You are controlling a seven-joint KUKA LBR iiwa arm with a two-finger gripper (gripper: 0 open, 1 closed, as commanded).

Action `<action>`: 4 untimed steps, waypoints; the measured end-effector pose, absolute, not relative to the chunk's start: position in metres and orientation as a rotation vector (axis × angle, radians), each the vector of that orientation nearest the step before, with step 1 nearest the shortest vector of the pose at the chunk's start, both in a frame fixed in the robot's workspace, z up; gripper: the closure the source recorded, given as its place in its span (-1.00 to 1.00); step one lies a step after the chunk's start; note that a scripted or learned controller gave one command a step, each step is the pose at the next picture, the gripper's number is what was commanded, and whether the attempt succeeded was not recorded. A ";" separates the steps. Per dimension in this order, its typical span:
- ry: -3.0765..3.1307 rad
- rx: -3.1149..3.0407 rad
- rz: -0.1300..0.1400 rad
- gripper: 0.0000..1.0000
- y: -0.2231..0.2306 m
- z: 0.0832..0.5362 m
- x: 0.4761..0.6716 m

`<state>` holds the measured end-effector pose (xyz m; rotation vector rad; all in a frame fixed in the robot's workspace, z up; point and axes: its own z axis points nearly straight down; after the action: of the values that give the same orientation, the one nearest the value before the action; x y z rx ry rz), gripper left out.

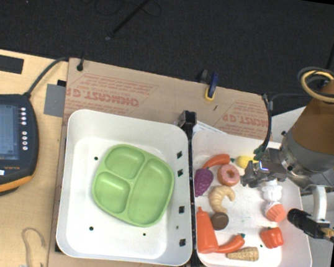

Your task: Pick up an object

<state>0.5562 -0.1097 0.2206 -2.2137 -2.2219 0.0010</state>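
From above, the left bin (73,209) holds a green divided plate (133,184), and the right bin (288,259) holds scattered toy food: a pink donut (230,175), a croissant (220,196), a purple piece (202,181), an orange carrot (205,231) and a red pepper (272,237). The gripper (260,173) hangs low over the right bin's far side, just beside the donut (how it is set I cannot tell).

Even, fairly bright overhead light, white bins (83,148) near glare, soft short shadows under toys, dark background beyond the worktop (10,212), mild overall softness.
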 end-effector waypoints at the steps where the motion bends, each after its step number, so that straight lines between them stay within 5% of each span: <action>1: -2.221 -2.214 0.003 1.00 -0.060 0.212 0.540; 3: -2.224 -2.214 0.000 1.00 0.030 0.234 0.508; 4: -2.222 -2.216 0.004 1.00 0.029 0.233 0.516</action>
<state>0.5161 0.0289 0.2334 -2.2165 -2.2223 0.0036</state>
